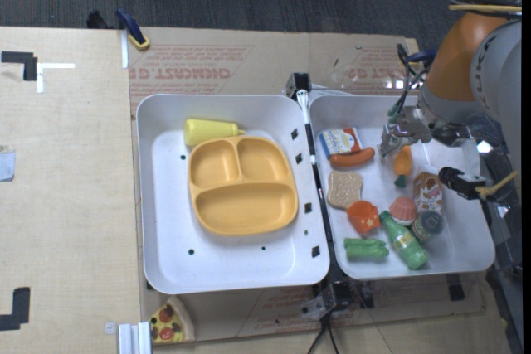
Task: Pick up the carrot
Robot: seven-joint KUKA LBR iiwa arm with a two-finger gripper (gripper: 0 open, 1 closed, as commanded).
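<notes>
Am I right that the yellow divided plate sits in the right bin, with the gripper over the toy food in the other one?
Not quite. The camera view shows the yellow divided plate in the left bin. The gripper is over the toy food in the right bin, by the carrot.

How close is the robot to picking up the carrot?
Done: the gripper has reached the right bin and sits over the carrot. In hand: the orange carrot hangs just below its fingers, apparently gripped, though I can't be sure. Left: lifting it clear.
</notes>
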